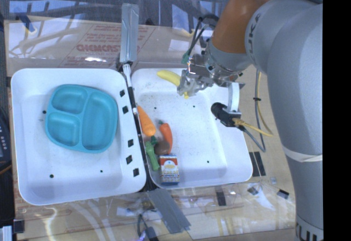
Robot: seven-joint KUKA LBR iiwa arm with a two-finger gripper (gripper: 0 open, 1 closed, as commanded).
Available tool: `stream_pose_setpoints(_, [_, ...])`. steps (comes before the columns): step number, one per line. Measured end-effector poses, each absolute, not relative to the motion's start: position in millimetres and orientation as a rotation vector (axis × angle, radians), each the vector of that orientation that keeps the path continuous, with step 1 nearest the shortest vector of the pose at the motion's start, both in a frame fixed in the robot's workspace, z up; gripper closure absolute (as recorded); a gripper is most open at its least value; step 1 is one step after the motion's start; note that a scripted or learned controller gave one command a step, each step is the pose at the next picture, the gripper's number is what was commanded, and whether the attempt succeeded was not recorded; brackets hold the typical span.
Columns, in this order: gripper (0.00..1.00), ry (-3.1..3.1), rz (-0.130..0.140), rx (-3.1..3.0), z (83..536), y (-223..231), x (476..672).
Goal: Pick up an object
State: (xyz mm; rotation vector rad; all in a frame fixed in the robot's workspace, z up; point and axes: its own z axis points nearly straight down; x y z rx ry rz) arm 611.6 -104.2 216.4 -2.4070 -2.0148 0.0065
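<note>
Blue on the far left: noting the divided plate [82,118] lying flat in the left bin [22,125], well apart from the work and needing no attention. Moving across to the right bin [203,141], passing a crowded row along its left wall, namely an orange carrot [145,121], a second carrot [166,136], a green piece [151,155] and a small carton [169,169], all touching or nearly so (poor targets, probably, being so packed). Settling instead on the banana [168,76] near the back wall, lying alone. Finding the gripper [187,89] right at the banana's right end, with a speck of yellow showing just under it; not managing to tell whether it is spread wide, narrowed, or already clamped on anything. Judging the step as closing in for the grasp: centring over the fruit's body rather than its tip, squaring across its narrow width, descending gently, avoiding pushing it against the wall, and confirming a firm hold before lifting straight up.
</note>
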Motion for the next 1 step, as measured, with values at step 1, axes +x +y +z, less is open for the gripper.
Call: stream_pose_setpoints(1, [1.00, -2.017, 0.009, -2.402, 225.8, -103.8, 611.8])
